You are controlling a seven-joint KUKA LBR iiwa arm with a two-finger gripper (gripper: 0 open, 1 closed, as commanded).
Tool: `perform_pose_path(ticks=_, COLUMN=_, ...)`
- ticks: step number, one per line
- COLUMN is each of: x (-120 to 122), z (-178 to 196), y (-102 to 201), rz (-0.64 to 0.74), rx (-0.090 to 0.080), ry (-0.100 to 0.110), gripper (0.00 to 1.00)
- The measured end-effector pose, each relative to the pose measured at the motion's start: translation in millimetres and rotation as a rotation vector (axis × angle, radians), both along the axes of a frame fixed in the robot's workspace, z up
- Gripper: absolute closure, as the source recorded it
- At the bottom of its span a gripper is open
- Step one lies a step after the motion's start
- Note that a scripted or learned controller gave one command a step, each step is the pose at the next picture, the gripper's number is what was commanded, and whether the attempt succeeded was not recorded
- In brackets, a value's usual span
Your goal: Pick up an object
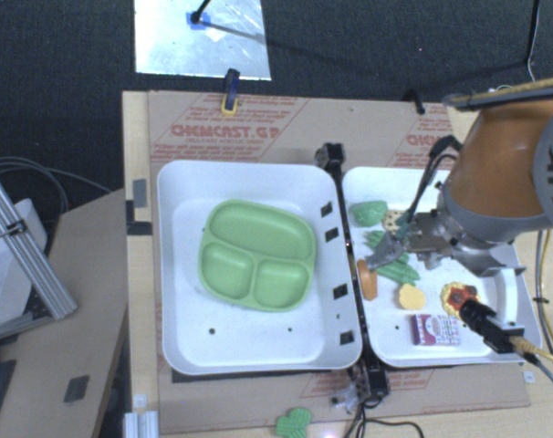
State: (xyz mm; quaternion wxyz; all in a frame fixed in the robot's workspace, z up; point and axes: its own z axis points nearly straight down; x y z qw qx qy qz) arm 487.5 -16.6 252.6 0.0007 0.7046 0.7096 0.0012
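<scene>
On the tabletop [213, 117] the left bin [181, 336] has a green tray [256, 254], and in the right bin [386, 349], w/ other toys, the gripper [379, 258] hangs low, fingers state I cannot tell, approx. touching the green pod [397, 270] just right of it, long axis left-right.

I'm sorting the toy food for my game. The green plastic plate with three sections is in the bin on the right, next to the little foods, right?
Not quite. In the camera view the green plastic plate with three sections lies in the left white bin. The little foods, such as the orange carrot-shaped piece, are in the right white bin.
</scene>
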Motion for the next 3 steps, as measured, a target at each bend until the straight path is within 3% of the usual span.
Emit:
perform_pose_path(ticks=2, x=-1, z=-45, y=-42, rz=-0.008, rx=-0.001, ry=0.004, gripper=0.0)
perform_pose_path(ticks=3, x=-2, z=-93, y=-106, rz=-0.012, rx=-0.003, ry=0.006, gripper=0.0)
